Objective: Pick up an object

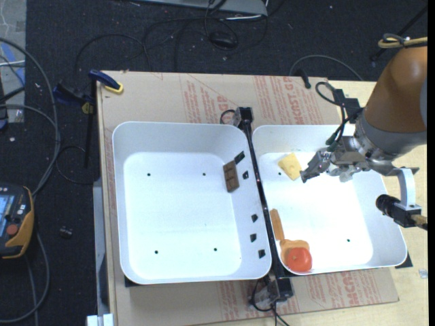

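The arm reaches in from the right over the right bin (pixel 380 246), and its end effector (pixel 311 170) hangs just beside a pale yellow block (pixel 290 166) that lies in the bin's upper left part, near the divider between the two bins. The block sits to the left of the dark fingertips, very close, perhaps touching at its right edge, though the slanted view makes contact hard to judge. Nothing is seen between the fingers; whether they are spread or closed I cannot tell, as they blur into one dark wedge.

The block's long axis seems to run from upper left to lower right, roughly across the line of the arm's approach, so a grasp would need the end effector to shift a little leftward and settle over the block's middle, with the fingers straddling its narrow width.

Other candidates lie further off: an orange-red round piece with a tan handle (pixel 292 248) rests at the lower left corner of the same bin, against the wall, and a small brown block (pixel 231 176) lies in the left bin (pixel 136 202) near its right wall. Both bins stand on the cardboard-covered table (pixel 177 94). The yellow block is much the nearest, so I judge it the likely target
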Action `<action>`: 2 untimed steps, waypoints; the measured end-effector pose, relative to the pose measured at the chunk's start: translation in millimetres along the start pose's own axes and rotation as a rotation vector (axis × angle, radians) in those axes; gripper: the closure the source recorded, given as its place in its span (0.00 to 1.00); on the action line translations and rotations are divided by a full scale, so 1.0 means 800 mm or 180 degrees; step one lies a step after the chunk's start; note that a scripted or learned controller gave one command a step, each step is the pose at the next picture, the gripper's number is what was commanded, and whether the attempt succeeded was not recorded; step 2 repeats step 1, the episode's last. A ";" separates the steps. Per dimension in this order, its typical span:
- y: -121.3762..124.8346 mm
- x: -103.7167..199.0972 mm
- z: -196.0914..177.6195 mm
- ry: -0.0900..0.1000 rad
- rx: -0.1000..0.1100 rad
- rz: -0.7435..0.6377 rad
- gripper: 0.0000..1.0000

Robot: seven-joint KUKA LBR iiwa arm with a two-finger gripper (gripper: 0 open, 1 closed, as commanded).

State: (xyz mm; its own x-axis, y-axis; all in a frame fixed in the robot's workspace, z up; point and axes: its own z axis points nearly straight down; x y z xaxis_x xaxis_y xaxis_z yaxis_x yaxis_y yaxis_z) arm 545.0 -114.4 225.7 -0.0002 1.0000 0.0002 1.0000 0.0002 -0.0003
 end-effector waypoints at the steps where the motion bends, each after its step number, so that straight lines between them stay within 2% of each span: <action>1: 0.047 0.013 0.027 0.0000 -0.0001 -0.0004 0.00; 2: 0.047 0.013 0.027 0.0000 -0.0001 -0.0004 0.00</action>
